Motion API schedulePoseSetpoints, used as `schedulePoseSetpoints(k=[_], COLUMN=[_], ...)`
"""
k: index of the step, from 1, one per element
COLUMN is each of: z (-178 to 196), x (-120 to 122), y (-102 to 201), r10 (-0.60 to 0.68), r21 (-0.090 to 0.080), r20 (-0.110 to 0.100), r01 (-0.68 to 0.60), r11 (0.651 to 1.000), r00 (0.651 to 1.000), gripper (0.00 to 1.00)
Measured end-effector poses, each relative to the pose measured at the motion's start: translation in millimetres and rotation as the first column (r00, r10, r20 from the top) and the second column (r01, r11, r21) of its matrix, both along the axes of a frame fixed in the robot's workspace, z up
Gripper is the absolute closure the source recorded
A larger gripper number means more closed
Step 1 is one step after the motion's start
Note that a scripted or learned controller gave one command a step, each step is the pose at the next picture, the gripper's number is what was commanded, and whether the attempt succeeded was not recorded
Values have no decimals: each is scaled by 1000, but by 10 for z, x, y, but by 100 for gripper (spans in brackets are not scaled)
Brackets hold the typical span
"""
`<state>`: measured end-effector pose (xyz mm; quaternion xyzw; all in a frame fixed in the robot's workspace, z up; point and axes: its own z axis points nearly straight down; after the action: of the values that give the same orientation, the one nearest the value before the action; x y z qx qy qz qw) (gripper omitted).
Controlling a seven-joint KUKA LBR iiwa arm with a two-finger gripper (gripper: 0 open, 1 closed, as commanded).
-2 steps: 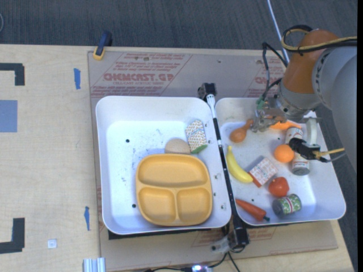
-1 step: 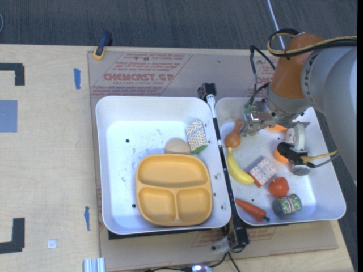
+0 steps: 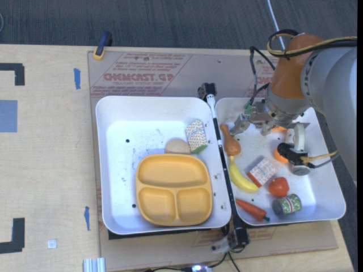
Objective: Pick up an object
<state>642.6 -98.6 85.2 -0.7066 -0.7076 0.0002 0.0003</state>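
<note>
Dark carpet lies behind a pale wooden bench (image 3: 45, 169), seen from above at a slant. On the bench sits a brown cardboard sheet (image 3: 142, 72) with red print, and on that two shallow white bins side by side.

Left bin (image 3: 113, 152): a yellow tray (image 3: 173, 188) with three compartments fills its near right part. Just behind the tray, toward the bin's right edge, lie a beige round piece (image 3: 177, 146) and a small patterned packet (image 3: 196, 135), close together.

Right bin (image 3: 329, 191): the grey arm (image 3: 334, 72) with its orange band (image 3: 292, 67) reaches in from the right and hangs over the bin's far edge. The gripper (image 3: 258, 120) is low over the far part of the bin; whether it is open or closed, or touching anything, cannot be made out. A white and black part (image 3: 295, 146) with a cable sits just beside it, toward the right edge.

Toys lie loose in the right bin. An orange-brown drumstick shape (image 3: 229, 140) lies along the left edge, long axis running far to near, thick end nearer. A banana (image 3: 241, 177) lies near it, slanting from the left edge toward the near right. A small red and white box (image 3: 264, 170) sits mid-bin, tilted. A tomato (image 3: 278, 186) is just beside the box, and a green can (image 3: 287, 204) lies on its side near the tomato. A carrot (image 3: 250, 208) lies along the near edge, tip pointing right.
</note>
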Motion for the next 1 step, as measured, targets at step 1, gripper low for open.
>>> schedulePoseSetpoints(k=[1], z=[5], x=[-217], y=[61], r10=[-2], r21=[0], r20=[1], r01=[2], r11=[1000], r00=[1000], gripper=[0])
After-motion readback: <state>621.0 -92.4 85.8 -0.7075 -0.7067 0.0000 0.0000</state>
